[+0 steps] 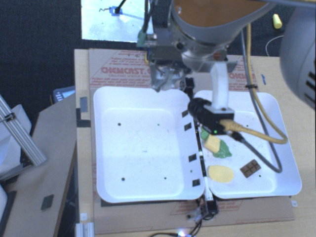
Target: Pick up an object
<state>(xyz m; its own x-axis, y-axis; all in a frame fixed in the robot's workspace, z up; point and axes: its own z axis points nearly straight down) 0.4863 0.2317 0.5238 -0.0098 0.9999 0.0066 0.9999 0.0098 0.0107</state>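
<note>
1. The left bin (140, 147) holds nothing to grasp.
2. The gripper (168, 78) hangs over that bin's rim at twelve o'clock; how it is set cannot be told, as the wrist hides it.
3. The right bin (281, 147) carries the candidates: a yellow block (212, 143) touching a green piece (223, 150), a yellow disc (220, 173) at six o'clock from them, and a brown chocolate bar (250, 168) at three o'clock from the disc.
4. A good pick likely targets the disc or the bar, each lying apart from its neighbours, with the gripper centred above it before descending and clear of the yellow cable (261, 135).
</note>
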